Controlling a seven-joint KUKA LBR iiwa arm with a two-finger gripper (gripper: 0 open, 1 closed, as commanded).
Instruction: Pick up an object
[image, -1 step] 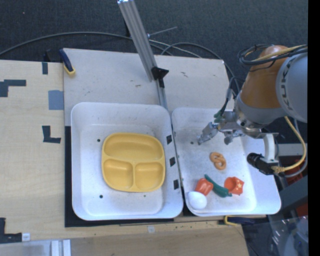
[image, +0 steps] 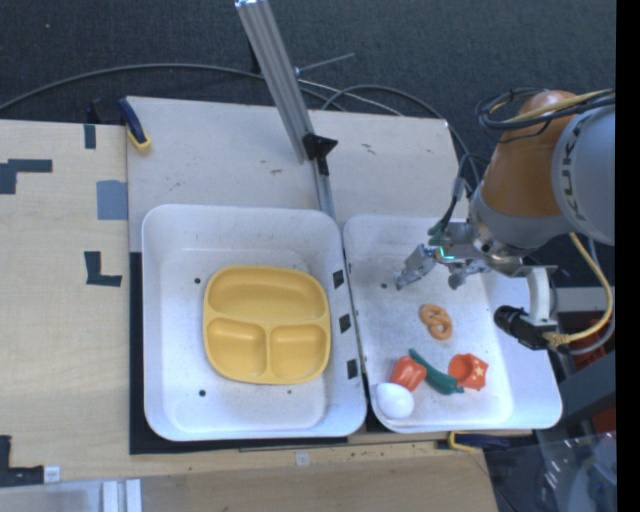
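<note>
In the right bin (image: 375, 245) lie a small brown pretzel (image: 436, 320), a red-orange pepper with a green stem (image: 409, 372), a second red piece with a yellow star (image: 469, 370), a green bean-like strip (image: 436, 374) and a white egg (image: 394, 401). My gripper (image: 433, 270) hangs above the bin's upper middle, up and slightly left of the pretzel, with its fingers spread and nothing between them. A yellow divided tray (image: 267, 323) sits in the left bin.
The left bin (image: 165, 300) holds the yellow tray alone. A grey metal rail (image: 285, 85) slants down from the top to the bins' shared edge. Cables run across the dark floor behind. A blue-and-yellow clamp (image: 133, 124) rests at the bench's back left.
</note>
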